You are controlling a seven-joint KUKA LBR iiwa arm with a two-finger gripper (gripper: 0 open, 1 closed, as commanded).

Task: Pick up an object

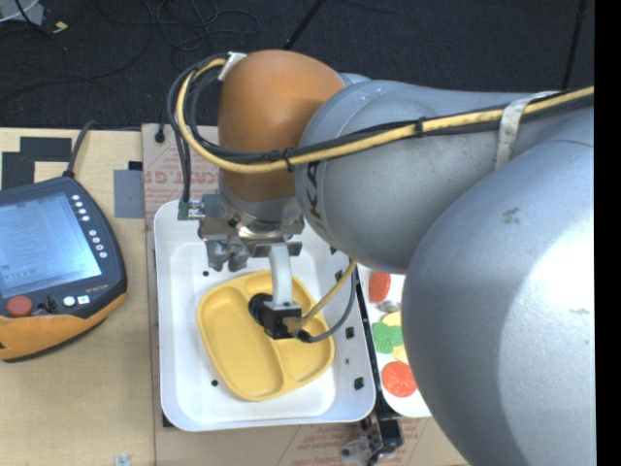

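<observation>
So the gripper (233, 258) is hanging low over the left bin (179, 396), just above the back edge of a yellow divided dish (243, 357), which is lying flat in the middle of that bin and taking up most of it. Honestly can't tell if the gripper is open or closed from this angle, and nothing is showing up clamped in it. The big grey arm (437, 192) is covering most of the right bin (400, 406), where red (380, 284) and green (388, 338) pieces are peeking out. The cardboard (184, 178) under the bins is showing red print, too cut off to read. A control pendant (58, 250) is sitting off left, screen text too blurry
</observation>
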